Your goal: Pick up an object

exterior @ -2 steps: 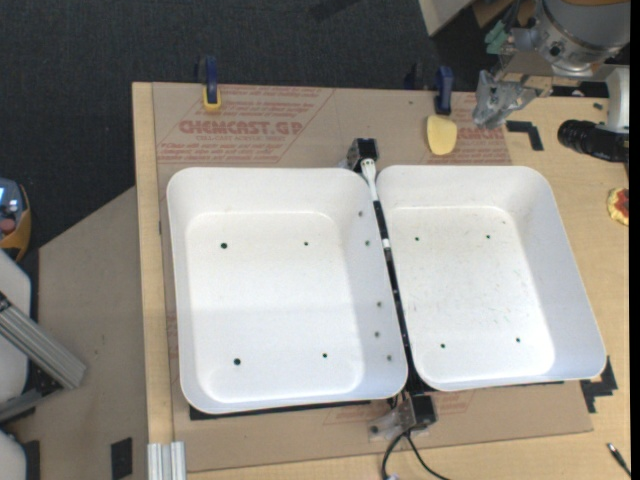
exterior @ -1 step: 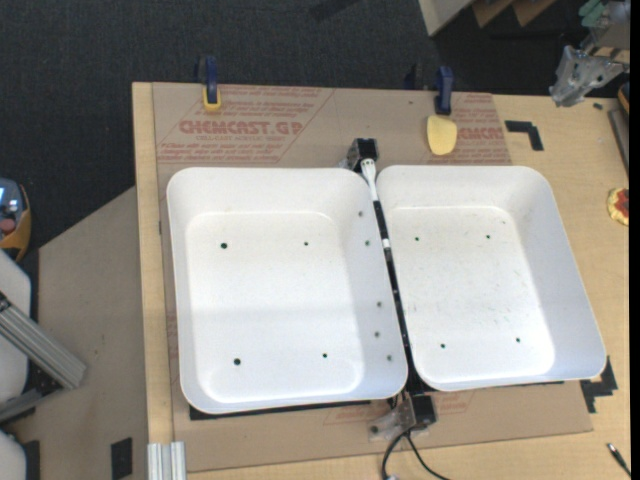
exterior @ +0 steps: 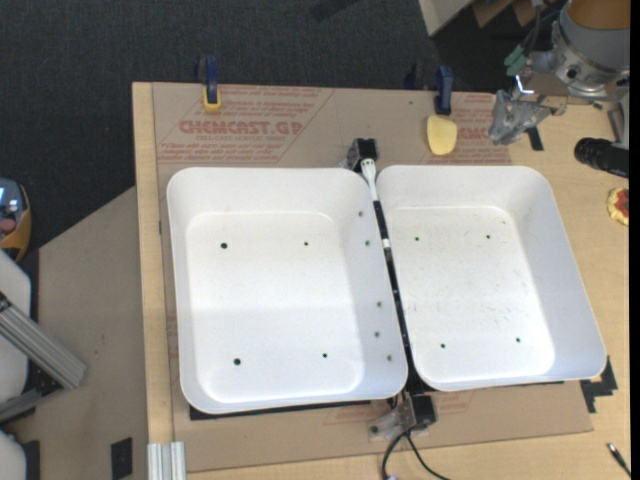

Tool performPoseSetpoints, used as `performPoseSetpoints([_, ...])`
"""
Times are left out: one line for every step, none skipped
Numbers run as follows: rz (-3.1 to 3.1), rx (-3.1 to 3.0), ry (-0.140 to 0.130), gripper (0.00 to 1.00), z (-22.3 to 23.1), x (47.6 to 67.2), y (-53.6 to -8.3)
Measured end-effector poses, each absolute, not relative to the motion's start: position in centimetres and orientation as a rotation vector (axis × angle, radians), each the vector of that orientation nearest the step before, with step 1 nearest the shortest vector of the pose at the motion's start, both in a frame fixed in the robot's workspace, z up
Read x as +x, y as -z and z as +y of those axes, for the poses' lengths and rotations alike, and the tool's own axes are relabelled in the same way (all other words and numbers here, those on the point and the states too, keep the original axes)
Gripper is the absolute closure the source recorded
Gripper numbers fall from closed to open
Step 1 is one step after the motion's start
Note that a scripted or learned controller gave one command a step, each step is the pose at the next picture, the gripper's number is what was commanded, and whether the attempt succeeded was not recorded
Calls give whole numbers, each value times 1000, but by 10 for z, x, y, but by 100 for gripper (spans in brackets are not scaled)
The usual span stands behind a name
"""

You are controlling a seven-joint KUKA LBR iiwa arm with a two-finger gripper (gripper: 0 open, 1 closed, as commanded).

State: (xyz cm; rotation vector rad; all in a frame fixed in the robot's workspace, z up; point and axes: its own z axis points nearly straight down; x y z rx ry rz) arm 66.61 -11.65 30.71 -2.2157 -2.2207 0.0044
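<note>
At the near edge of the tabletop (exterior: 150, 268), a small black fitting with a cable (exterior: 405, 423) is seen just below the seam where the two bins meet. Beyond it, the left bin (exterior: 190, 268) and the right bin (exterior: 570, 278) are set side by side, their inner rims touching along a dark strip (exterior: 388, 268) that runs between them from near to far. Only small dark dots are seen on the floor of each bin; faint scuff marks are spread over the floor of the right one.

Behind the bins, at the far end of the seam, a black and white clip (exterior: 362, 154) is seen. Further back, on the bare brown board printed with reddish lettering, a small pale yellow object (exterior: 442, 135) lies outside both bins, just beyond the far left corner of the right bin. A blue clamp (exterior: 443, 86) stands directly behind it at the far edge of the board, and a second blue and yellow clamp (exterior: 209, 81) is fixed at the far edge to the left.

To the right of the yellow object, near it but apart from it, the hand (exterior: 512, 120) is held over the board beyond the right bin, below the grey wrist of the arm (exterior: 590, 38). Whether its fingers are spread or pressed together cannot be told; nothing is seen between them.
</note>
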Motion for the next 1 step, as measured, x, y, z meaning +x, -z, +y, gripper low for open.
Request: performPoseSetpoints([-2226, -2210, -1, 100, -30, 663, -293])
